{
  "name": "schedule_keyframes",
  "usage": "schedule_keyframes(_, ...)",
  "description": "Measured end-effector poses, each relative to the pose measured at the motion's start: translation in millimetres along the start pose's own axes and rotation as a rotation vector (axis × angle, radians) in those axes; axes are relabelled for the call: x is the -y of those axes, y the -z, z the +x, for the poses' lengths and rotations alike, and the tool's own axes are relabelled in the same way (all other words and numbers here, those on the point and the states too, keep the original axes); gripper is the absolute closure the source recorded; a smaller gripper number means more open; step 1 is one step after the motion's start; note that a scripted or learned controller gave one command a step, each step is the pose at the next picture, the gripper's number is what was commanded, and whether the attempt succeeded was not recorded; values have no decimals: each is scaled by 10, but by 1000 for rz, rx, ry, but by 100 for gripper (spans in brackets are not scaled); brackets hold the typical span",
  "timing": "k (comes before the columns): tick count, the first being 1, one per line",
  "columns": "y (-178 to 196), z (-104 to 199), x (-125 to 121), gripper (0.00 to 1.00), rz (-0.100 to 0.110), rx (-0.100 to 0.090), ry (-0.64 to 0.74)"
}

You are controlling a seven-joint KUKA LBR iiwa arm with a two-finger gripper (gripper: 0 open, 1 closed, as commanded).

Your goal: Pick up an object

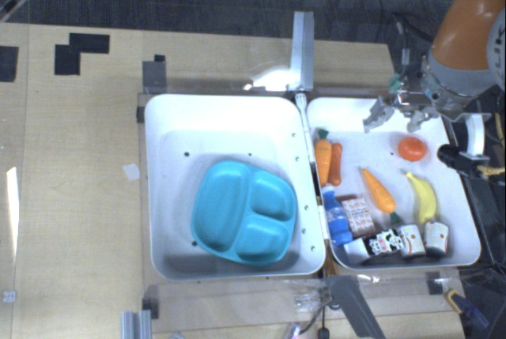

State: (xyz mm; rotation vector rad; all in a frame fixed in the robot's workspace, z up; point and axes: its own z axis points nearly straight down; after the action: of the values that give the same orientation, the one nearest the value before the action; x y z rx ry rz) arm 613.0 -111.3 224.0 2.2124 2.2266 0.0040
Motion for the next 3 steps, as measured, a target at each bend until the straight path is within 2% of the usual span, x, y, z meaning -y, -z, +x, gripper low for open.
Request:
schedule_keyframes(1, -773, 97, 621, 0, 0, 0, 207)
schedule_keyframes(2, -1342, -419, 616, 0, -7, 2, 435)
schedule_keyframes(3, -1217, -402, 584, 100, -16, 4, 436)
